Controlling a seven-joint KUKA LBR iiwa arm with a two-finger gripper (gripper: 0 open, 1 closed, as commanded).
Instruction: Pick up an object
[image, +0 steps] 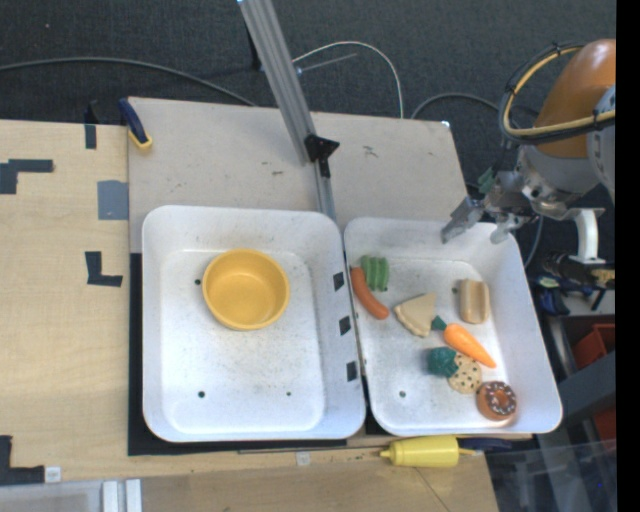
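Nearest you, a yellow bottle (424, 452) lies on its side along the front edge of the bench, just outside the right bin (520, 405).

Inside that bin's front corner: a donut (496, 400), touching or just beside a cookie (464, 374), with a dark green piece (441, 360) next to it. Behind these, the carrot (468, 344) lies flat, long axis diagonal, tip toward the bin's front right, leafy end toward the centre. It has bare floor on its right flank, so take it as your target.

Mid-bin: a pale wedge (417, 314), a bread piece (472, 300), an orange sausage (368, 294) running diagonally, and a green item (375, 271) at its far end.

The left bin (165, 400) holds a yellow bowl (246, 288).

Farthest back, the gripper (480, 222) hovers over the right bin's far right corner, fingers spread apart, nothing between them.

Judgement: approach step, nothing picked yet. To do it well, bring the gripper forward over the carrot's middle, turn the wrist so the fingers close across its short width, not along its length, and descend clear of the cookie and wedge.
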